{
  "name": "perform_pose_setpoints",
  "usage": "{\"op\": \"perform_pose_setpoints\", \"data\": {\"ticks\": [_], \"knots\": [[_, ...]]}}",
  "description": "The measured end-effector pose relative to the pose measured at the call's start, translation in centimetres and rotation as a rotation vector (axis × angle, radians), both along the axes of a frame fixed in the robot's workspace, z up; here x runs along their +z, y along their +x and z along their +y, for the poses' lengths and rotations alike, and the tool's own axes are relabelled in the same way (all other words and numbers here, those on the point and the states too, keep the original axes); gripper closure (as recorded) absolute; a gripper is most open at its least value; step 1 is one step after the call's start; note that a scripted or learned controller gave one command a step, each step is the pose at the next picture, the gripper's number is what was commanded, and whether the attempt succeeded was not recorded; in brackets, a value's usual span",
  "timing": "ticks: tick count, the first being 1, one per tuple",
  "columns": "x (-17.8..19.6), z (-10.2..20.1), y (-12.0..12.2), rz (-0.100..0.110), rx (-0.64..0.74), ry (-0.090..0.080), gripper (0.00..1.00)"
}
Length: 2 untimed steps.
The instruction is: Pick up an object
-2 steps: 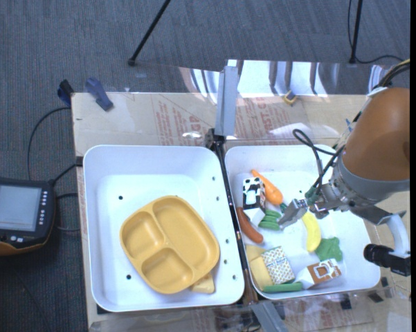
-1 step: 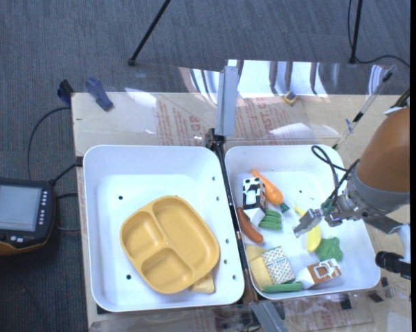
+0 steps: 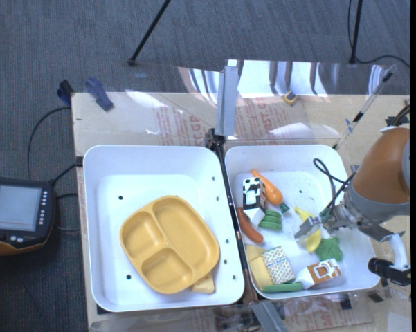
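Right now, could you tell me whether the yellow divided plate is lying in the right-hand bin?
No, the yellow divided plate lies in the left bin, while the right bin holds the small toy foods.

Both white bins (image 3: 97,185) look like smooth, slightly glossy plastic. The yellow divided tray (image 3: 169,244) at lower left has a matt plastic sheen. The worktop (image 3: 145,120) seems raw wood or cardboard, and the floor (image 3: 55,33) rough grey carpet.

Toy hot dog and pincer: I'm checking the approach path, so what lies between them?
In the camera view, green toy peas lie between the brown toy hot dog and the pincer.
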<state>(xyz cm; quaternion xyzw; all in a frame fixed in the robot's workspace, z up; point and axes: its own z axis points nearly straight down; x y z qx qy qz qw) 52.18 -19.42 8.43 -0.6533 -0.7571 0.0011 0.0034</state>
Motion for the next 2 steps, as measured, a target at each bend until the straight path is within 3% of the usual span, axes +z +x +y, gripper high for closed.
{"op": "perform_pose_setpoints", "data": {"ticks": [1, 2], "knots": [[0.9, 0.0, 0.0, 0.001, -0.004, 0.002, 1.00], [12.5, 5.7, 3.6, -0.012, 0.005, -0.002, 1.00]]}}
